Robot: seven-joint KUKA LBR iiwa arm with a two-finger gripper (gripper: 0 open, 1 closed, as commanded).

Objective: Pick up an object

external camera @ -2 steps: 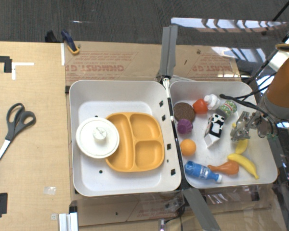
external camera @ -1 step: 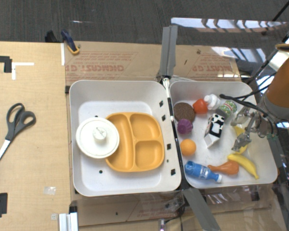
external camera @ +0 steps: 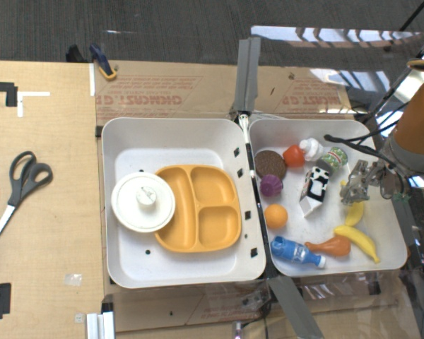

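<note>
Gripper [external camera: 355,182] hangs low over the right side of the right bin [external camera: 392,260], reaching in from the right edge of the scene; nothing is seen held between its metal parts, and whether they are spread or pressed together cannot be told from this angle.

Going left to right: a pair of scissors [external camera: 18,186] lies on the wooden bench well apart from the bins. The left bin [external camera: 113,260] holds a yellow divided tray [external camera: 201,207], with a round white lid [external camera: 143,201] overlapping the tray's left end. In the right bin, nearest the divider, sit a brown disc [external camera: 271,163], a small purple ball [external camera: 271,185], an orange ball [external camera: 275,215] and a blue bottle [external camera: 297,252] lying on its side. Further right come a red and white toy [external camera: 300,152], a green can [external camera: 334,157], a black and white carton [external camera: 315,185] and an orange toy drumstick [external camera: 332,246].

A yellow banana [external camera: 359,239] lies closest to the gripper, just below it in the picture, toward the near wall of the bin. Its long axis runs diagonally, from upper left down to lower right. As a pick target it looks the likeliest: the gripper would need only a short move toward the near wall, closing across the banana's narrow width.
</note>
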